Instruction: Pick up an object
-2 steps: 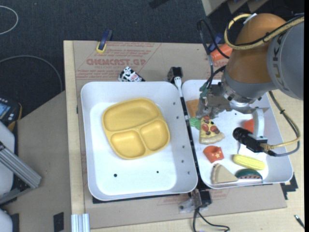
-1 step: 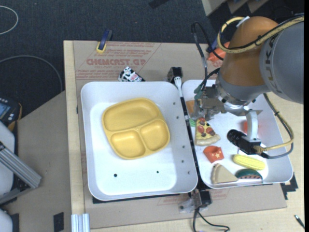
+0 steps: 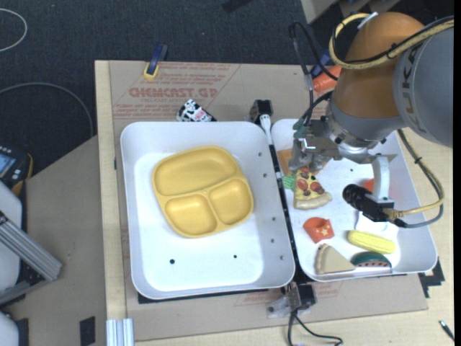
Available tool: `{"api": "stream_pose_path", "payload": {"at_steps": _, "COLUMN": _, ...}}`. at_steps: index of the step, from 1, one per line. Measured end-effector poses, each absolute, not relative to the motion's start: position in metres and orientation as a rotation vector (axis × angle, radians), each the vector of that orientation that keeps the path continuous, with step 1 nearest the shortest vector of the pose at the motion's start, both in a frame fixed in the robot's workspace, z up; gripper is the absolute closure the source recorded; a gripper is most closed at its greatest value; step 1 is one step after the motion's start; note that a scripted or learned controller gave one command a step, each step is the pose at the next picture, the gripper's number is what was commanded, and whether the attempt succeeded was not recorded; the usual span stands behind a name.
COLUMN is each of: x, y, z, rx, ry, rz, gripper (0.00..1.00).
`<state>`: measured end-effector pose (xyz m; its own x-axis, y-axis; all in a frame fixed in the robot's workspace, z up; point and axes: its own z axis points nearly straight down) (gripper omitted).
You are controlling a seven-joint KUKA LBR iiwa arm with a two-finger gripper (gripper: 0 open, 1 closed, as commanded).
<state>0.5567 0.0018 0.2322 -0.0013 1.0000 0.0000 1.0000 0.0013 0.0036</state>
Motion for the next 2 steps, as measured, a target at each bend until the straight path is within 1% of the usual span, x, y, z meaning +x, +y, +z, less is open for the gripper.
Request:
{"api": "stream_pose_path", "payload": {"at_steps": 1, "x": 0.554, "y": 0.006, "z": 0.234, "rx": 2.219, "ry": 2.223, "rz": 0.002, "gripper": 1.0}}
{"api": "stream_pose_path", "payload": {"at_steps": 2, "x": 0.556, "y": 0.007, "z": 0.217, "rx": 2.224, "ry": 2.223, "rz": -0.004, "gripper": 1.0}}
